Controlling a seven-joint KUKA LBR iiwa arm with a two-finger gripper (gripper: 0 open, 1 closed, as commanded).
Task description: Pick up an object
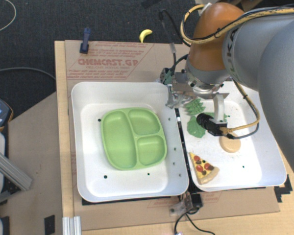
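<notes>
At the right bin's [264, 173] inner edge, end effector [193, 99] over green toy [195, 126] (grip state unclear), pizza slice [204, 168] apart

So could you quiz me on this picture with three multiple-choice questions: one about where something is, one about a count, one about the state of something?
1. Where is the pizza slice?
A. right bin, near front edge
B. on the green tray
C. on the floor

2. How many compartments has the green tray?
A. two
B. three
C. five

3. The tray's compartments are:
A. filled with toys
B. bare
C. covered by a lid

Answers: 1 A, it lies in the right bin. 2 B, dividers mark three sections. 3 B, nothing lies in them.
</notes>
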